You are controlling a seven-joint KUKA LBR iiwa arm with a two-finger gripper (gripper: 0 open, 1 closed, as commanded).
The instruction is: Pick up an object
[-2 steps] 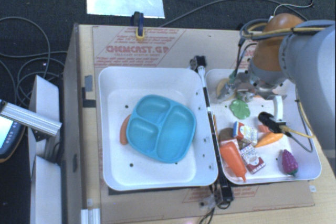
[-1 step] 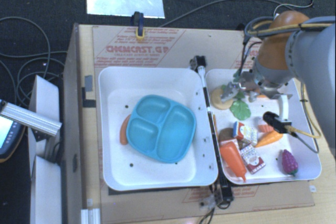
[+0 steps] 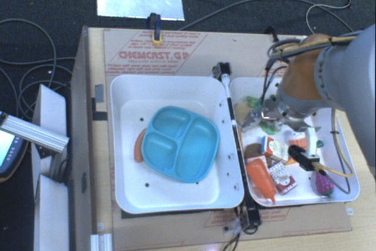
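The arm (image 3: 329, 76) reaches from the right over the right bin (image 3: 346, 153), where small objects (image 3: 276, 170) lie cluttered. The left bin (image 3: 126, 144) holds 1 blue divided plate (image 3: 179, 143). The gripper (image 3: 267, 117) is low over the clutter; its state cannot be told.
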